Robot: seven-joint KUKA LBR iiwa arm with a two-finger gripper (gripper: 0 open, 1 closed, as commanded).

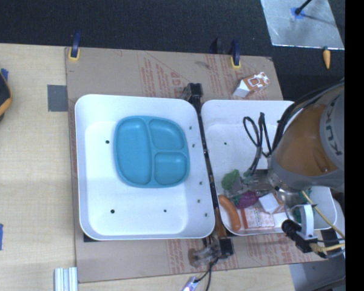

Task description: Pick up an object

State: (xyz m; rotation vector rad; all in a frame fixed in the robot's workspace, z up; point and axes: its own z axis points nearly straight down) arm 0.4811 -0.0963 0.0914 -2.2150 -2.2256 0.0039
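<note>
Reach step: arm low over right bin [230, 117], end effector [255, 190] buried in object clutter [249, 208] at near corner; spread or pinched, cannot tell. Next, probably: seat on one item, e.g. orange sausage-like piece [229, 211], then lift clear.

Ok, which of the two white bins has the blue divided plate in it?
The left shallow white bin holds the blue divided plate; the right white bin holds small mixed items under the arm.

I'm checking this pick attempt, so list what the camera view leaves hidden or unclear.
- Gripper: the arm covers it from above, so whether its fingers are open or shut cannot be told.
- Right bin: the arm hides its right part.
- Toys under the wrist, the green one, the purple one and the sausage: small and crowded, and contact with the gripper cannot be judged.
</note>
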